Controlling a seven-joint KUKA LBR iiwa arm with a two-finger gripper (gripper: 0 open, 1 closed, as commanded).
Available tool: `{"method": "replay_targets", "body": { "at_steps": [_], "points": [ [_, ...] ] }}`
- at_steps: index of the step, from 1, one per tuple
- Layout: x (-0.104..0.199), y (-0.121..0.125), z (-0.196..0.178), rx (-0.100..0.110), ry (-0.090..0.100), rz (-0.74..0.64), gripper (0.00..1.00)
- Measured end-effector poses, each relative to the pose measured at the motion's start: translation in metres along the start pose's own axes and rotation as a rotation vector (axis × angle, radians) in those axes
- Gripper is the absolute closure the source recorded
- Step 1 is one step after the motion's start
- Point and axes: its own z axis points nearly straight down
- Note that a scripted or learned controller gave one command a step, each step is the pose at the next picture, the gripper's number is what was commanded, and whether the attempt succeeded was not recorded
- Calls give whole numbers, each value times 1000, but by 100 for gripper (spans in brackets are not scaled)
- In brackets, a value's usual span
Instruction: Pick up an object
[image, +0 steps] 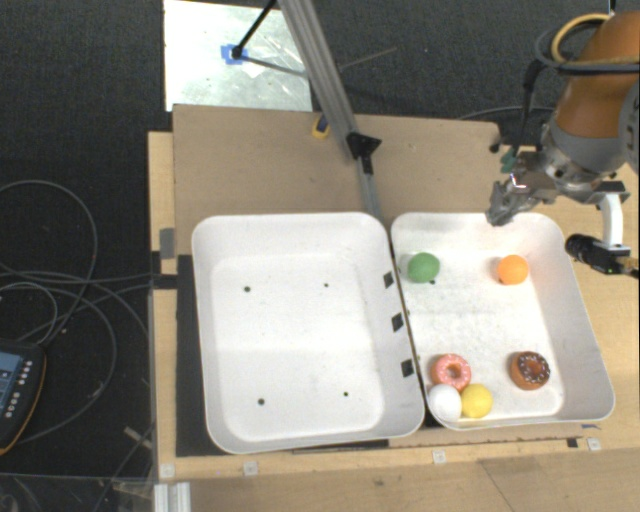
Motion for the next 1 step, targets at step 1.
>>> {"method": "replay_targets", "body": {
  "at_steps": [1],
  "points": [
    [50, -10, -8, 0, 0, -1, 100]
  ]
}}
